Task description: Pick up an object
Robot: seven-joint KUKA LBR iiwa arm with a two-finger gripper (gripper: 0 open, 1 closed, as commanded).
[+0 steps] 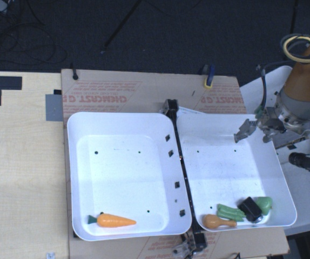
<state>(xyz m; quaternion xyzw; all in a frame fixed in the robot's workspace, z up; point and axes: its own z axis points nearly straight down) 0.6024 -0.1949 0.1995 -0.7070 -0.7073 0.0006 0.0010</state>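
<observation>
Two white bins sit side by side. Nearest, at seven o'clock, an orange carrot lies along the left bin's front wall. At five o'clock, the right bin's front corner crowds a tan gourd, green bean pod, black block and green piece. Farther back, at three o'clock, the gripper hangs over the right bin's far edge, fingers spread, pinching nothing.
</observation>
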